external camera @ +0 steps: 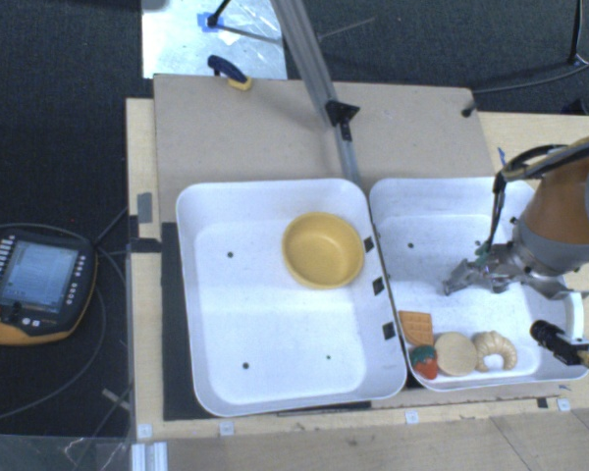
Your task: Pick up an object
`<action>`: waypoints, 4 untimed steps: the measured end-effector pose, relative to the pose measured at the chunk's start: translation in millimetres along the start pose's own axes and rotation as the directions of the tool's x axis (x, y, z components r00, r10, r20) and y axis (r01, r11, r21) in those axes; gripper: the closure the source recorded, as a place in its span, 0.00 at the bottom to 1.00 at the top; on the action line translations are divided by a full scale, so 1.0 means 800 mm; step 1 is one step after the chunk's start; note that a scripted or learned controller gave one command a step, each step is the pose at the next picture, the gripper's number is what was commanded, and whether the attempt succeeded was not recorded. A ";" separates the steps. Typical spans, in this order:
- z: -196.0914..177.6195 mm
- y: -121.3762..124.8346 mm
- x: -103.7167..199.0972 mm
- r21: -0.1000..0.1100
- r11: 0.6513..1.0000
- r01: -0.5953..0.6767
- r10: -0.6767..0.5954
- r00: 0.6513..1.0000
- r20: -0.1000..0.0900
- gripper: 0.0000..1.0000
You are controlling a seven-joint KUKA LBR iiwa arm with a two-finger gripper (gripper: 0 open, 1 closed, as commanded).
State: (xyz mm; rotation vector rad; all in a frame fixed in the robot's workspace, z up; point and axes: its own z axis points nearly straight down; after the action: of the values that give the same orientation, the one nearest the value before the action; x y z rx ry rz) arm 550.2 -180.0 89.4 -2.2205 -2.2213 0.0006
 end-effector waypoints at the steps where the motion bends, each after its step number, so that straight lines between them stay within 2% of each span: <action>1: -0.015 0.001 0.000 -0.002 1.000 0.000 0.000 1.000 0.001 1.00; 4: -0.198 0.001 0.016 -0.005 1.000 0.001 -0.001 1.000 0.001 1.00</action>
State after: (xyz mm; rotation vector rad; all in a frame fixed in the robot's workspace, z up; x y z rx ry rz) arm 551.3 -166.9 247.8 -2.2230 -2.2252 -0.0040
